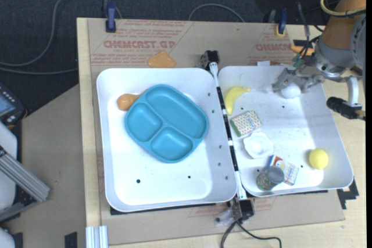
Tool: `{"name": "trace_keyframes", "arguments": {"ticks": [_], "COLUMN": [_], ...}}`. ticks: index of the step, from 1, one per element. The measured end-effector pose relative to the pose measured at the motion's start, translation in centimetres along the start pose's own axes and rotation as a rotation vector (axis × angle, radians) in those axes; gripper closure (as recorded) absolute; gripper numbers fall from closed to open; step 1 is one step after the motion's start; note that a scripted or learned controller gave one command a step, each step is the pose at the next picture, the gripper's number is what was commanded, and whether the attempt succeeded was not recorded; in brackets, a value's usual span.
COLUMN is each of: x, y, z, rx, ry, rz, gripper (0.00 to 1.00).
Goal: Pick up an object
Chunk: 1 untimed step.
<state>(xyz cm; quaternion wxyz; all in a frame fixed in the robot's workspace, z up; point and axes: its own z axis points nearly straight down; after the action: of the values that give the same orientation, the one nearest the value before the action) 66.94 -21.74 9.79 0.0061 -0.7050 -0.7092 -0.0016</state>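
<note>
My gripper (295,82) hangs low over the far end of the right bin (331,125), near its back wall. A small white rounded thing (289,90) lies right under it; I cannot tell whether it is touched. Further into that bin lie a yellow banana (234,96), a patterned box (245,122), a white cup (257,144), a tin can (269,178), a small packet (287,171) and a yellow ball (318,158). The left bin (116,171) holds a blue divided plate (167,122) and an orange piece (125,101).
An orange object (161,60) lies on the bench behind the left bin. A metal rail (224,119) separates the bins. Clamps (110,15) and cables sit at the bench's far edge. The grey arm (343,38) comes in from the upper right.
</note>
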Motion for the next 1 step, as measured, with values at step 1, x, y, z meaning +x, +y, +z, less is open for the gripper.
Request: {"name": "trace_keyframes", "arguments": {"ticks": [1], "x": [-0.67], "y": [-9.82], "z": [-8.29], "rx": [-0.008], "ry": [-0.012], "rz": [0.010], "gripper": [0.00]}}
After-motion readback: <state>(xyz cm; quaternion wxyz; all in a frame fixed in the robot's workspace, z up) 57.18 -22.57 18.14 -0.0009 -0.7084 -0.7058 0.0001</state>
